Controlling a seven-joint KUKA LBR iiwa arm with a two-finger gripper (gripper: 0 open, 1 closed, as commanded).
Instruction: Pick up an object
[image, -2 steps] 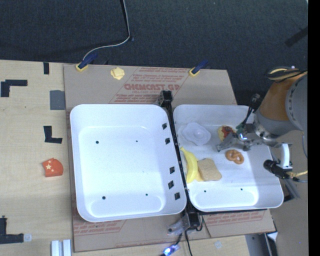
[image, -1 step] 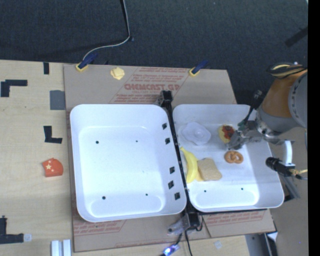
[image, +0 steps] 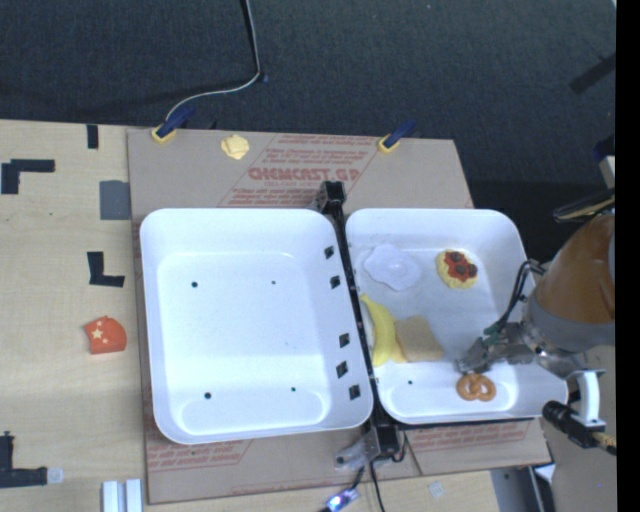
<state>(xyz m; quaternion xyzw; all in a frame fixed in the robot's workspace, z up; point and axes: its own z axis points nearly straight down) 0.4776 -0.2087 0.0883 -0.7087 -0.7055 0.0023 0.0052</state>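
**Arm low over the near right corner of the right bin**

Dark carpet lies behind a pale wooden table (image: 60, 300), on which a brown cardboard sheet (image: 300, 170) carries two shallow white bins side by side.

At the right bin (image: 500, 228) the grey arm with its orange band (image: 585, 275) reaches in from the right edge of the view, and its jaws (image: 484, 352) hang low over the bin's near right part. Whether they are wide or narrow I cannot tell, since dark metal and cables blur together there; nothing can be made out between them. Just below them, toward the near wall, lies a small brown pretzel-shaped toy (image: 475, 387), very close to the jaws, though contact cannot be judged.

Further left on the bin floor lies a flat tan square slab (image: 420, 338), and touching its left side is a curved yellow banana-like piece (image: 382, 330) that rests against the black divider (image: 345, 300) between the bins. Toward the far wall sit a clear, pale plastic piece (image: 390, 268) (hard to make out against the white) and, to its right, a small round yellow toy with a red top (image: 456, 268).

The left bin (image: 160, 240) shows a bare white floor with four dark dots.

Outside the bins, a small yellow lump (image: 235, 147) rests on the cardboard near its far edge, and a red-orange block with white spots (image: 106, 335) lies on the table, well to the left.
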